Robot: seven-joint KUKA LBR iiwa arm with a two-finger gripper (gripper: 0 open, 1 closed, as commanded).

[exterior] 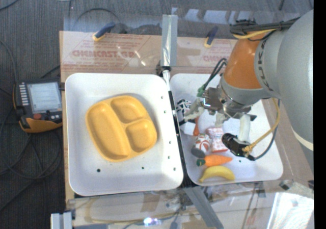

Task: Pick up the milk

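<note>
The milk point(217, 140), a small red and white carton, lies in the right bin point(265, 167) near its middle. A second small red and white pack point(202, 144) sits just to its left. My gripper point(206, 112) hangs over the upper left part of that bin, just above the milk in the camera view. Nothing shows held in it. The grey arm with its orange band point(243, 70) reaches in from the right and hides the bin's upper right part.
A yellow divided plate point(121, 126) lies in the left bin point(81, 90). In the right bin are a black and white cow-patterned item point(182, 105), a slim orange piece point(196, 129), a dark grey item point(197, 152), a carrot point(216, 160) and a banana point(216, 174).
</note>
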